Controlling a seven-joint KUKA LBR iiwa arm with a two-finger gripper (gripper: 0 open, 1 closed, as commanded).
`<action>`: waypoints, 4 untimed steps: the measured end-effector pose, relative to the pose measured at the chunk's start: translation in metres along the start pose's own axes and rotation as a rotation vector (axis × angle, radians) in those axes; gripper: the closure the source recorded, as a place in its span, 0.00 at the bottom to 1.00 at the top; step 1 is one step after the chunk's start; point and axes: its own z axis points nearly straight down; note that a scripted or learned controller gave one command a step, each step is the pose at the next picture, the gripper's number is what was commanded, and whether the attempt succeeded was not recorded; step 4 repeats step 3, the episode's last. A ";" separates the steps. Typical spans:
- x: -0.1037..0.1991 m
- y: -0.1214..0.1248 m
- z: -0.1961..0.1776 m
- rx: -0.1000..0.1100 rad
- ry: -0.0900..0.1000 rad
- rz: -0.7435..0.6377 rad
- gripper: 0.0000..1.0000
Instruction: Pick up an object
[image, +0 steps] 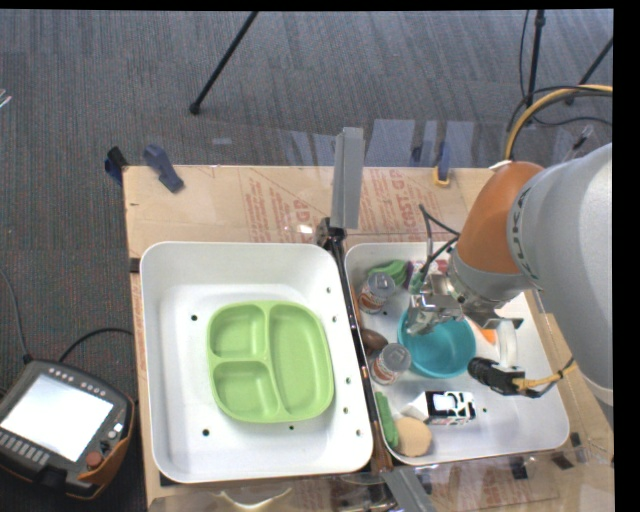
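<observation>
The grey arm (560, 240) reaches over the right bin (545, 420). The left bin (170, 280) holds a green divided plate (270, 360). The pincer (428, 312) sits at the teal bowl's (445, 350) rim; whether it is open, I cannot tell.

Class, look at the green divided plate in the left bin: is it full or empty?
Empty. The green plate lies flat in the left bin, and all three of its compartments show bare green.
</observation>
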 end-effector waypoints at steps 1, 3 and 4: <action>-0.050 0.049 0.015 0.001 -0.001 0.323 1.00; -0.044 0.053 0.015 0.015 -0.003 0.395 0.00; -0.044 0.053 0.015 0.015 -0.003 0.395 0.00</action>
